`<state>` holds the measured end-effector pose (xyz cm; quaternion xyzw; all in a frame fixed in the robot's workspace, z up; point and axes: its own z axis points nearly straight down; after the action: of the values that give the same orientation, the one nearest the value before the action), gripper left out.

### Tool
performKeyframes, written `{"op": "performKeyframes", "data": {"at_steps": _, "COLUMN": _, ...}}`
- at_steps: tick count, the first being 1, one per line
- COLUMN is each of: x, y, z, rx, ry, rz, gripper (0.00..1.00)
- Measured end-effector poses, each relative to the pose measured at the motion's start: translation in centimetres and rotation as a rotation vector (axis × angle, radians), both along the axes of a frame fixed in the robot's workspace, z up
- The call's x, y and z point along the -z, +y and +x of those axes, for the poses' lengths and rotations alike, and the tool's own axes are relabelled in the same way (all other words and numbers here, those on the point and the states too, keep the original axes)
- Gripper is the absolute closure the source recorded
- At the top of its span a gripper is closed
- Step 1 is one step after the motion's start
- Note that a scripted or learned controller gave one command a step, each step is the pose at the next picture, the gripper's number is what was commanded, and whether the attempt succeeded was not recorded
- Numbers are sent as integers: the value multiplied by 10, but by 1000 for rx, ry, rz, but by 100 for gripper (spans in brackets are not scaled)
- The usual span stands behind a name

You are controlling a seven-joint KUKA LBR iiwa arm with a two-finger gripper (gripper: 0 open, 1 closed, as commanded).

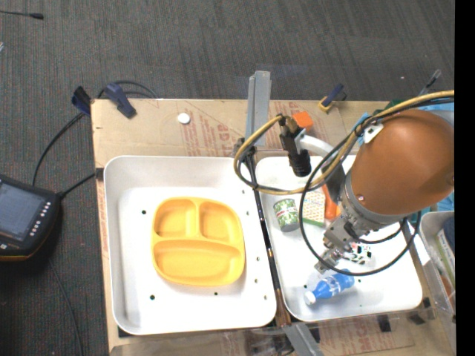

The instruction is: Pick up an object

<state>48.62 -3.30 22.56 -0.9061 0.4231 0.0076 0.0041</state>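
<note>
**Approach to a pick in the right bin**

On the tabletop (148,124), the left bin (122,199) is seen to carry a yellow divided plate (198,242), lying flat near its middle. In the right bin (404,291), a small green can (286,214) stands upright near the left wall, with an orange-and-green packet (315,208) just beside it. A small blue bottle with a white cap (329,288) lies on its side near the front wall.

The hand (335,254) is positioned low over the right bin, just above the bottle and to the right of the can. Nothing is seen held between its fingers; how far they are parted cannot be told.

The bottle is judged the nearest candidate. For a sound grasp, the hand should be centred over the bottle's body, with the fingers set across its narrow width rather than along its length, since a lying bottle may roll. Descent should be completed before closing.
</note>
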Motion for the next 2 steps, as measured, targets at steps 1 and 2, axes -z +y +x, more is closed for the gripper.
{"op": "performKeyframes", "data": {"at_steps": 1, "x": 11, "y": 7, "z": 11, "rx": 651, "ry": 3, "rz": -15, "gripper": 100}}
{"op": "performKeyframes", "data": {"at_steps": 2, "x": 1, "y": 6, "z": 27, "rx": 1092, "ry": 4, "rz": -17, "gripper": 100}}
